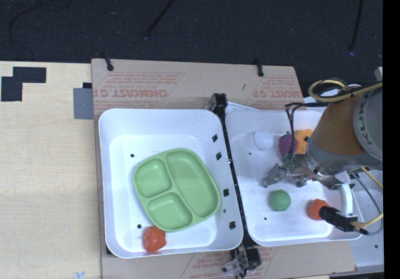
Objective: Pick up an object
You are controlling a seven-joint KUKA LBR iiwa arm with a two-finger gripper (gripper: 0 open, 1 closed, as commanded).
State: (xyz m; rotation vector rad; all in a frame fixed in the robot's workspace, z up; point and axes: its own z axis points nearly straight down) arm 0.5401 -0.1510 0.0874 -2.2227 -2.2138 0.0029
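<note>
From my seat, the gripper (276,177) sits low in the right shallow white plastic bin (262,229), near its middle, pointing toward the divider between the bins. Its tip is a small grey metal tangle on my feed, and I cannot tell whether it is apart or together; nothing visibly sits in it. Behind it, the grey arm with its orange band (337,132) covers the bin's right side.

The small round green ball (279,200) lies just below the gripper, close but apart from it. A small orange-red lump (315,207) rests further right, near the bin's lower right corner. Above the gripper, a pale white ball (263,141) lies near the far wall, with a purple object (285,144) and an orange object (302,140) beside it, both partly hidden by the arm and hard to identify.

The left shallow white plastic bin (119,146) holds a light green three-compartment plastic plate (177,190) and a red-orange rounded object (154,239) by the near wall.

Both bins rest on a brown sheet (187,84) on a pale wooden bench (44,177); dark floor (219,9) with cables lies beyond. Red print on the sheet, upside down to me, seems to read "CHEMCAST GP".
</note>
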